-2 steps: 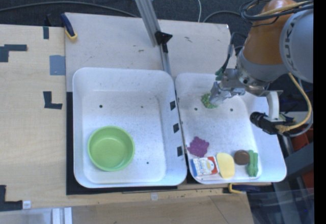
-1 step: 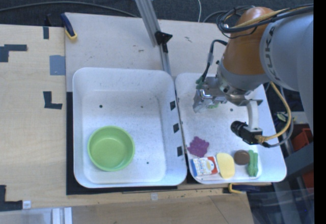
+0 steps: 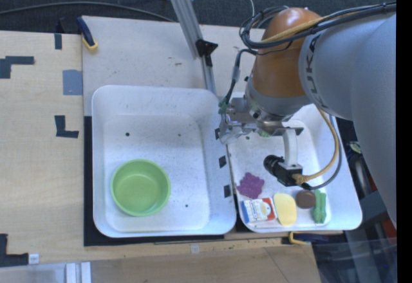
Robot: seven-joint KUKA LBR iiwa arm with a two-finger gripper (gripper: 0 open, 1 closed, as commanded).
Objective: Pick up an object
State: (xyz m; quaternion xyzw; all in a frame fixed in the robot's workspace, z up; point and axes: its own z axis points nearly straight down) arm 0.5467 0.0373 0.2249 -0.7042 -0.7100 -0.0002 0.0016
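The counter (image 3: 141,63) carries two shallow white bins side by side. The left bin (image 3: 154,105) holds a green bowl (image 3: 140,187), which stands upright near the bin's front left corner. Some small dark specks lie on the floor of this bin.

The arm (image 3: 302,56), grey with an orange band, reaches in from the right and hangs over the back part of the right bin (image 3: 344,211). Its claw (image 3: 226,128) is low, at the left wall of the right bin, just beside the rim that the two bins share. The wrist and a metal bracket cover it from above, so I cannot tell if it is apart or together, and I see no object in it.

The objects to pick lie along the front edge of the right bin, well apart from the claw. A purple piece (image 3: 251,184) lies toward the front left of this bin. In front of it, at the front wall, is a small white packet with red print (image 3: 258,210). Just beside the packet, to the right, lies a yellow piece (image 3: 286,208), then a small brown round piece (image 3: 305,199), and then a green piece (image 3: 319,206) close to it.

A black part with a yellow cable (image 3: 283,169) hangs from the arm above the middle of the right bin.
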